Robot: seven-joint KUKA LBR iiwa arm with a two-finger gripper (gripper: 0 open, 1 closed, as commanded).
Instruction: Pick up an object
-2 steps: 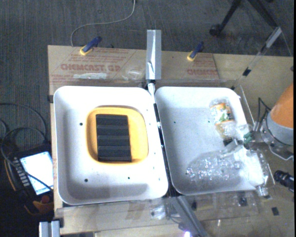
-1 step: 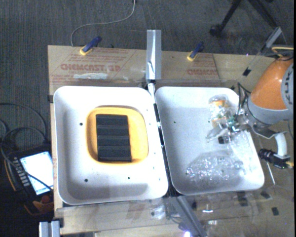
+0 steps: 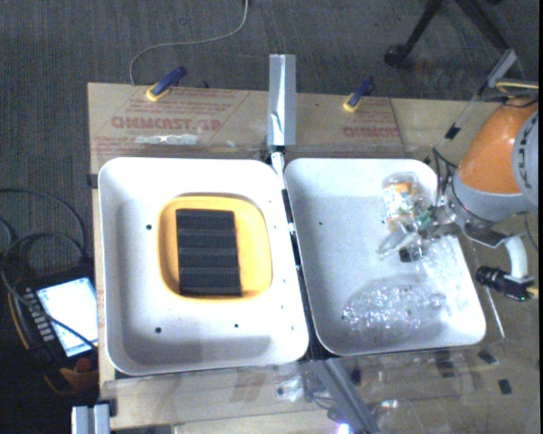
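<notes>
- Arm [image 3: 498, 165] reaches in from right; gripper [image 3: 409, 238] low over right bin [image 3: 344, 206], far-right part; whether its fingers are spread or pressed, cannot tell
- Clear plastic wrap [image 3: 394, 304] near gripper, right bin
- Yellow tray [image 3: 215, 247] with black block [image 3: 208, 251], left bin [image 3: 127, 242]

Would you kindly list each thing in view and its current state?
Yellow tray with black insert: flat in the left bin.
Clear crinkled plastic: lying in the right bin.
Gripper: low in the right bin, over clear objects; fingers unclear.
</notes>
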